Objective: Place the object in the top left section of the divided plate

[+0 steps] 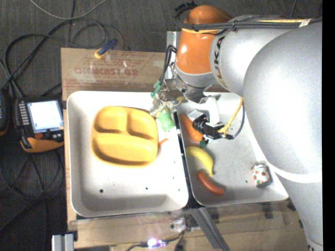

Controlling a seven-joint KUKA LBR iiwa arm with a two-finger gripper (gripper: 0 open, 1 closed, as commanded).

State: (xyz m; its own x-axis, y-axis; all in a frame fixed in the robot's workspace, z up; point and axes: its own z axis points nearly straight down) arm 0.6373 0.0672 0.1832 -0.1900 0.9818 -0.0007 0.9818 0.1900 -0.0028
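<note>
The yellow divided plate [125, 135] lies in the left white bin [84, 192], with three sections showing. My gripper [162, 104] hangs over the plate's right edge, near the wall between the two bins. A light green object [166, 120] sits directly under the gripper, and a thin orange tip [163, 139] pokes out below it beside the plate. The wrist hides where gripper and green object meet, so I cannot tell whether it is held.
The right bin [246, 192] holds an orange carrot-like piece [191, 130], a yellow banana [203, 160], a red sausage [210, 184] and a small white spotted object [260, 174]. The bulky grey arm [282, 88] covers the right bin's far side. A handheld pendant [42, 120] lies left of the bench.
</note>
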